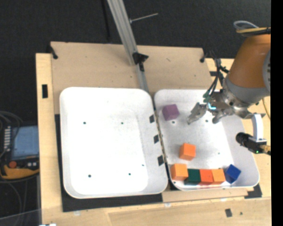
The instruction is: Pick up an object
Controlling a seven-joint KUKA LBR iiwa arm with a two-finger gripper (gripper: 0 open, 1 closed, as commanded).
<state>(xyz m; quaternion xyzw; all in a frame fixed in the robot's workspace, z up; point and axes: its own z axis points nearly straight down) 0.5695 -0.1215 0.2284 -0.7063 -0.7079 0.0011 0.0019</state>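
Evidently at the approach step, the end effector [206, 113], fingers spread wide with nothing between them, hovers over the right bin [221, 140] at centre-right, near the purple block [170, 111]; next it must centre over a block and descend.

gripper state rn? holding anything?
Gripper: open, fingers spread, nothing between them; it hangs over the right bin, right of the purple block.
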